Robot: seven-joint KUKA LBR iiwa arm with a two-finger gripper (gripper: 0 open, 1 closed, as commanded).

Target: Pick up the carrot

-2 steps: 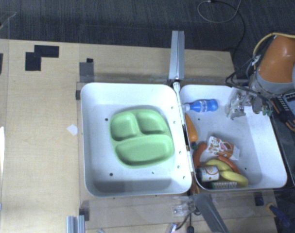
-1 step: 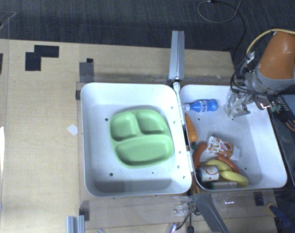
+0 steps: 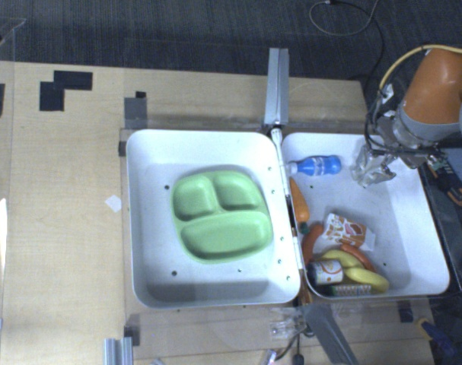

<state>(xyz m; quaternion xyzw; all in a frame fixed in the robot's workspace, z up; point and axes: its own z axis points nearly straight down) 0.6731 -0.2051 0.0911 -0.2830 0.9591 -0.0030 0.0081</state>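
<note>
Carrot [image 3: 298,201] is what you are after, and you find it lying lengthwise against the left wall of the right bin [image 3: 432,243], just below the blue bottle's cap end. Going by size, your worktop [image 3: 55,204] is pale wood and carries both white bins side by side. The left bin [image 3: 151,226] holds a green divided tray [image 3: 221,213] near its middle. The grey arm [image 3: 436,97], with its orange band, reaches in from the right over the right bin's upper corner. Its end effector [image 3: 374,169] hangs above the bin's upper right part, well apart from the carrot, pinching nothing; you cannot tell whether it is spread or pressed together. The blue bottle [image 3: 316,165] lies on its side left of it. A banana [image 3: 358,274], a small packet [image 3: 345,230] and other toy foods crowd the bin's lower left corner.
</note>
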